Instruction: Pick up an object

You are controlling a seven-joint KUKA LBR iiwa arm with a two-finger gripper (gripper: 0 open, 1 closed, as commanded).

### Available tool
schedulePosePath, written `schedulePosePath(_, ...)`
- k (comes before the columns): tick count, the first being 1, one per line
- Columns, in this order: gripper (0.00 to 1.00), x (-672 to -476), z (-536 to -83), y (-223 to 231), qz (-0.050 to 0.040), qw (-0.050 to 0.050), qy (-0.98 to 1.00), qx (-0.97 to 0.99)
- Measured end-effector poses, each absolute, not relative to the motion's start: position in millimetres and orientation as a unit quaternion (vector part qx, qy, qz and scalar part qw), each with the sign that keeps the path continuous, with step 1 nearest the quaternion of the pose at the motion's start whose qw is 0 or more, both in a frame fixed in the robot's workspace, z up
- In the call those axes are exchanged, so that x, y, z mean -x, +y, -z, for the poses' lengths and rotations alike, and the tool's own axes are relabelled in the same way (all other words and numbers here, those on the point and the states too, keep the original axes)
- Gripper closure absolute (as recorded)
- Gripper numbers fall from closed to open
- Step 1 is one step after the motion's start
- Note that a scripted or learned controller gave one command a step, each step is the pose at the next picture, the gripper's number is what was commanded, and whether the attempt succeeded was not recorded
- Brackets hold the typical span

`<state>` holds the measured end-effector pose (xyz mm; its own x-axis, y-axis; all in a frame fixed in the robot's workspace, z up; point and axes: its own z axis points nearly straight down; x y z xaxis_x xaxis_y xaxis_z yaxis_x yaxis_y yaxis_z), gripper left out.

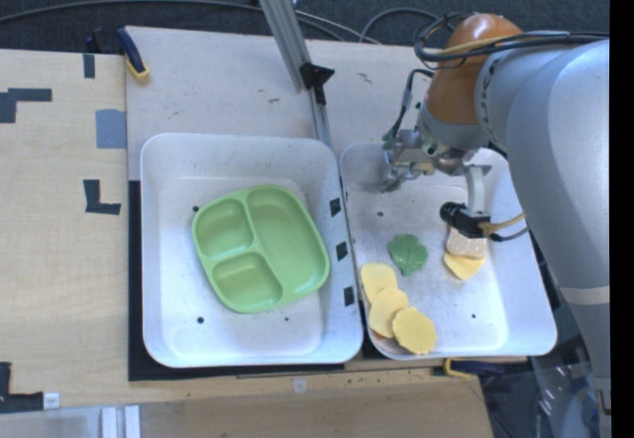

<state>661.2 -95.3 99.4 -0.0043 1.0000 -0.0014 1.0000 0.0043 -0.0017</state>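
Nearest the camera, at the front edge of the right shallow white bin [515, 327], we find three overlapping yellow round flat slices [394, 307]. Just behind them lies a small green leafy piece [407, 254], apart from the slices. To its right sits a pale yellow wedge [463, 264] with a tan block [466, 243] touching its top; a dark part of the arm reaches down beside the block. The left bin [158, 228] holds a light-green plastic three-compartment tray [260, 248]. Farther back, the gripper [394, 171] hangs over the rear left corner of the right bin. We cannot tell its opening state here.

We judge the green leafy piece the cleanest target, since it stands alone. We recommend centring above it, descending vertically, and keeping off the bin wall.
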Motion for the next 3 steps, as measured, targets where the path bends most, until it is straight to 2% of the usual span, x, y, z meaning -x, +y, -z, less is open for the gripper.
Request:
schedulePosePath(2, 1.0, -660.4, -225.9, -95.4, 0.0016, -0.002, -0.708, 0.707)
schedulePosePath(3, 1.0, -661.4, -267.8, -94.9, 0.0014, -0.002, -0.708, 0.706)
